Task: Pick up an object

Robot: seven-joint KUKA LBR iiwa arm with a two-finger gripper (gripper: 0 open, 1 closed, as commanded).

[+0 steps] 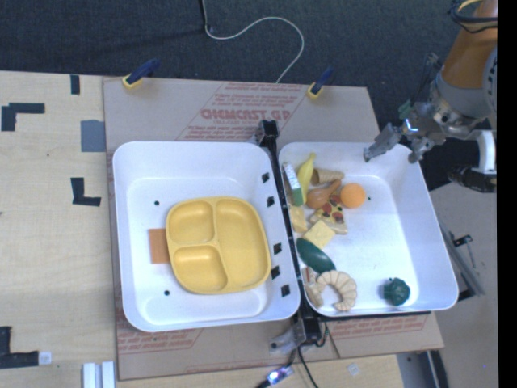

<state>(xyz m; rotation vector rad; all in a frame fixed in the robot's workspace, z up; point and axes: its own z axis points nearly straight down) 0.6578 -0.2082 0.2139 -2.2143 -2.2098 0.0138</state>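
From the camera above the table, you see the gripper point(393, 147) at the upper right, hovering over the far right corner of the right bin point(420, 208). Its two fingers point(378, 149) are spread apart with nothing between them, well above and apart from the objects.

Your candidate objects all lie in the right bin, mostly crowded against its left wall. A banana point(305, 170) sits near the top, with a small orange ball point(352, 195) just to its right and a pizza slice toy point(331, 209) between and below them. A yellow cheese wedge point(320, 234) rests under those, and a dark green vegetable point(315, 256) lies diagonally just below it. A pale shrimp toy point(335, 288) curls near the front wall. A dark teal round piece point(396, 291) sits alone near the front right corner, well apart from the cluster.

In the left bin point(137, 217) you have a yellow divided tray point(218, 243) with three compartments, and an orange-brown flat block point(158, 246) peeking out from under its left edge.

Beneath both bins lies a cardboard sheet point(234, 111) held by two blue-and-yellow clamps point(140, 73), and a white cable point(258, 27) loops across the dark floor beyond
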